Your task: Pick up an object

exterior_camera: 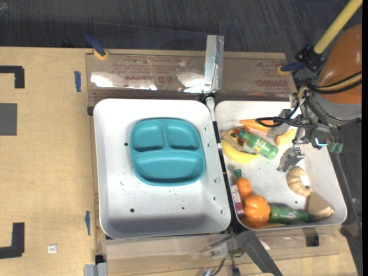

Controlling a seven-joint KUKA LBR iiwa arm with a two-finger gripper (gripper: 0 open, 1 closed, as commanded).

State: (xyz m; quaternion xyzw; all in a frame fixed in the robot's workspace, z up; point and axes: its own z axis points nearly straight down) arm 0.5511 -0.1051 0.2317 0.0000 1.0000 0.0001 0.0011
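Here, your table [46, 171] carries two white bins. Take the right bin [339, 203] as your landmark. Left of it, touching along the divider, sits the left bin [109, 119], and in that bin's middle lies a teal divided plate [167, 151]. The arm [345, 56] comes in over the right bin's upper right corner, orange band up top. Its tool [292, 154] hangs low over the right bin's middle right; you cannot tell from here how it is set, and nothing shows gripped in it. Inside the right bin: a banana [237, 153] at upper left, a green bottle [257, 144] lying across it, an orange pumpkin [257, 209] at the bottom left, a green vegetable [287, 214] just right of the pumpkin, and a tan croissant [299, 180] just below the tool.
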